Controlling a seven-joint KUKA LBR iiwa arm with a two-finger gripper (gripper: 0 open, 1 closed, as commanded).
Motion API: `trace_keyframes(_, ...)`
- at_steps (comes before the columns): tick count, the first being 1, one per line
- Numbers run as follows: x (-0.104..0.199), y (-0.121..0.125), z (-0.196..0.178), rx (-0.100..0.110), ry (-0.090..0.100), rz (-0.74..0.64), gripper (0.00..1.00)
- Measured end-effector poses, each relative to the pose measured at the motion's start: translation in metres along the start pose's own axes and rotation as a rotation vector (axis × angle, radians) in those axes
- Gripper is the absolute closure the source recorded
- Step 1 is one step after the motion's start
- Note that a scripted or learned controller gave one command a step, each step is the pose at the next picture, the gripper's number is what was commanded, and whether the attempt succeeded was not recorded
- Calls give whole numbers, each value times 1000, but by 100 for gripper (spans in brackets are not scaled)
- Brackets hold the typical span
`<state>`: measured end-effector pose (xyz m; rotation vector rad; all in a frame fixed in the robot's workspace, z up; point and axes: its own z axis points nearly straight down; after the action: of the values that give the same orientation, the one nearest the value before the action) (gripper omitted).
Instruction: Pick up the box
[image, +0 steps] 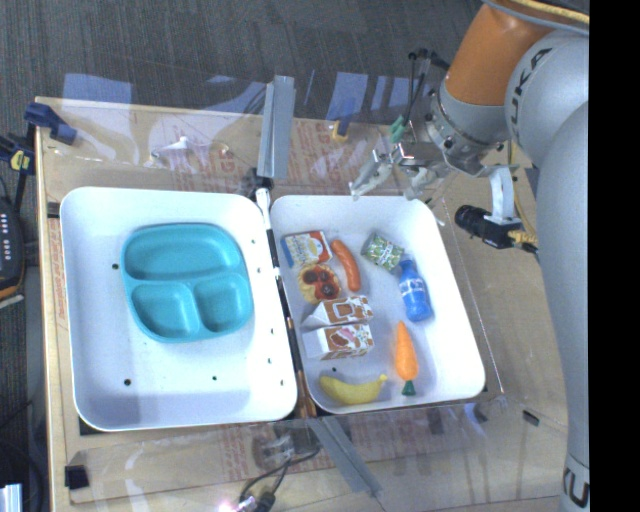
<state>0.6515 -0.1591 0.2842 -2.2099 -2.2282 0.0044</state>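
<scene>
Two brown-and-white cartons lie in the middle of the right bin: one box in front, the other box just behind it. A third small box, white with red and orange print, rests near the bin's far left corner. My gripper hangs over the far rim of the right bin, well behind the boxes. It is open, and nothing is between its fingers.
The right bin also holds a sausage, a round pizza toy, a green packet, a blue bottle, a carrot and a banana. A teal divided tray sits in the left bin.
</scene>
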Motion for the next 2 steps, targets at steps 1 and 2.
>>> trace_keyframes(1,-43,-26,88,2,-2,-69,0)
trace_keyframes(2,-52,-8,165,-29,-11,-25,0)
